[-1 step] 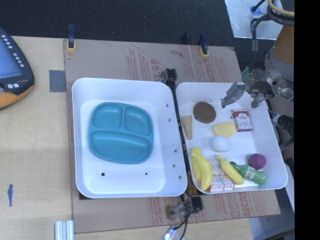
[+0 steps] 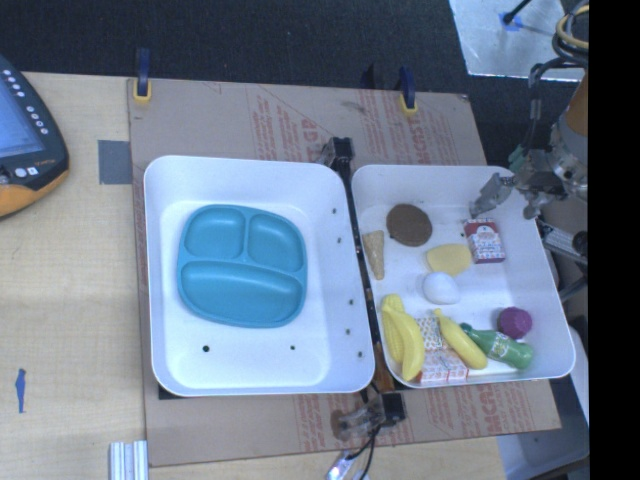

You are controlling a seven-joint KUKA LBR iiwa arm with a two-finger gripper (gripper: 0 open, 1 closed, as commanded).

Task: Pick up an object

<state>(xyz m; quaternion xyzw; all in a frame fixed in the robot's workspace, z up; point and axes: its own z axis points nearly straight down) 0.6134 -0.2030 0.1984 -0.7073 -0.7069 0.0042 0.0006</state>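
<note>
Red carton lies in the right bin; gripper hovers just above it, fingers spread, holding nothing; carton's print unreadable.

glossy white plastic bins, matt blue plastic tray, brown cardboard

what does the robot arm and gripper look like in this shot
At the right edge, the gripper is grey metal with blocky, angular parts. Above it rises a dark curved bracket, with a yellow cable loop near the top corner. A tan-orange patch of the arm shows beside it.
</note>
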